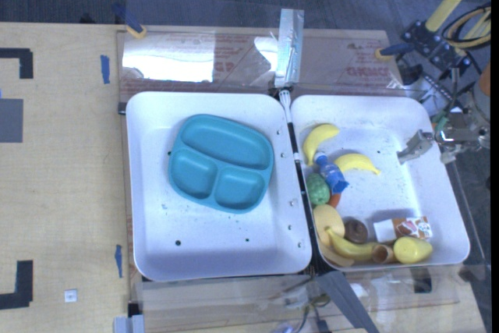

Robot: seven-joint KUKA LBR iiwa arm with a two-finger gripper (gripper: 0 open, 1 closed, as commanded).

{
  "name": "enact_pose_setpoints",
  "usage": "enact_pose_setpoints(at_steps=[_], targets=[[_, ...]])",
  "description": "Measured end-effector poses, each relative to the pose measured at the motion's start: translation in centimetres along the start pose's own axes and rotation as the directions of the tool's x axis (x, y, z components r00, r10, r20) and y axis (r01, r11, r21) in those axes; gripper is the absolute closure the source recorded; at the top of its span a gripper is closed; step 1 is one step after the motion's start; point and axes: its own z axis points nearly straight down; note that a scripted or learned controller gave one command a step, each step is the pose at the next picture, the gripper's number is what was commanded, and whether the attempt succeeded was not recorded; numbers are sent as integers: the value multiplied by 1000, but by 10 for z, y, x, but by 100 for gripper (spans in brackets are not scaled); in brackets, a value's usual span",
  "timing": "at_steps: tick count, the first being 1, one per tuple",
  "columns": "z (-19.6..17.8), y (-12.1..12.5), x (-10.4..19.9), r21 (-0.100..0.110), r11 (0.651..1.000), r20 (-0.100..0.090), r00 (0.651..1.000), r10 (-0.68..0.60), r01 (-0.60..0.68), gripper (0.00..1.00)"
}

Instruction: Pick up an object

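The gripper (417, 144), jaws unreadable at right of frame, hangs near a light, smooth, stiff banana (356, 162), best pinched across its middle

fixed overhead camera, slanted down, both bins (148, 168)

Bananas (320, 139), a bottle (330, 174) and toy foods cluster in the right bin (437, 191).

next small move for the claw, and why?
Probably move the claw left and down toward the lone banana. The claw sits at the right bin's right wall, over bare floor, and that banana is the nearest object with space around it.
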Motion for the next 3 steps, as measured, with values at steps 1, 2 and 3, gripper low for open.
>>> enact_pose_setpoints(at_steps=[1, 2, 3], targets=[[109, 52, 61, -3, 976, 2, 976, -216, 216, 0], [114, 89, 99, -10, 929, 9, 929, -369, 370, 0], [105, 89, 98, -11, 929, 10, 929, -369, 369, 100]])
